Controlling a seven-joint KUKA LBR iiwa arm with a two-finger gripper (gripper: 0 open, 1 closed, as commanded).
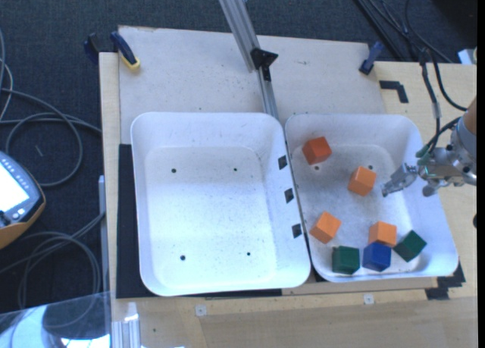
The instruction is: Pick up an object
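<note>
Dark carpet strewn with cables surrounds a pale wooden bench (197, 73) on which two white bins are set side by side. The left bin (144, 134) is seen at centre left of the frame; the right bin (413, 130) holds seven small blocks. The claw (395, 184) is seen at the right edge of the frame, above the right bin's right side, and nothing is gripped in it; whether it is spread cannot be told. The nearest orange block (362, 180) lies just to the left of the claw tip, apart from it. Two green blocks (410, 246) and a blue block (377, 255) lie lower down, further off.
</note>
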